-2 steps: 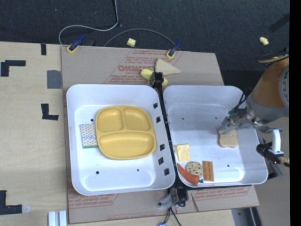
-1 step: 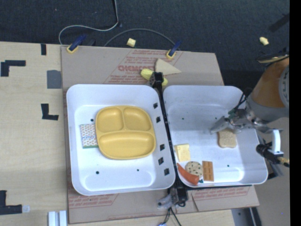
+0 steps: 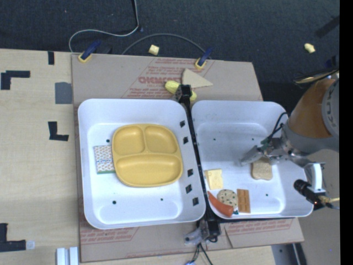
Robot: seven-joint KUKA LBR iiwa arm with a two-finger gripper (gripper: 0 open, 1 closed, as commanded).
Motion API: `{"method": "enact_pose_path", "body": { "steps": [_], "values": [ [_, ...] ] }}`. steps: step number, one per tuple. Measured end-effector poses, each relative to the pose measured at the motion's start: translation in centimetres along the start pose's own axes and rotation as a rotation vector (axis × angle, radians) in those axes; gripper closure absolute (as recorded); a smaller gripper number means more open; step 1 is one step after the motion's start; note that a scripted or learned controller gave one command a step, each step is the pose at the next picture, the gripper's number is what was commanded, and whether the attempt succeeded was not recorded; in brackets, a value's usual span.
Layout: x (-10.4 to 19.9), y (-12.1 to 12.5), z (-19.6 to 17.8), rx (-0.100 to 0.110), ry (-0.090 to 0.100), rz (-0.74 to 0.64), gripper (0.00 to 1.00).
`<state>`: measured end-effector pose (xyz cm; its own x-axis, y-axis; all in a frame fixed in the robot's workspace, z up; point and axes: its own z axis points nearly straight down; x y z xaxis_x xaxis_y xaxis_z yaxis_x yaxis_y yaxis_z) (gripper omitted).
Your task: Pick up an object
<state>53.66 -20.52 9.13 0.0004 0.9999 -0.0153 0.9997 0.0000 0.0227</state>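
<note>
Object: a tan bread-like piece (image 3: 262, 171), rounded and pale, lying flat in the right bin (image 3: 237, 115).
Axis: roughly as wide as long; no clear pointing direction.
Tool: the tool (image 3: 263, 154) sits low at the piece's upper edge; whether open or closed, cannot tell.
Nearby: yellow square (image 3: 214, 179), round cookie (image 3: 226, 197), brown cracker (image 3: 243, 200), red sausage (image 3: 219, 204) near the bin's front.
Left bin (image 3: 94, 203): yellow divided plate (image 3: 148, 154).
</note>
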Motion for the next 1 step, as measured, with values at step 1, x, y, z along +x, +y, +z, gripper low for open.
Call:
{"method": "enact_pose_path", "body": {
  "steps": [1],
  "values": [
    [-1.76,-3.21,-0.02,0.003,0.007,-0.001,0.00]
  ]
}}
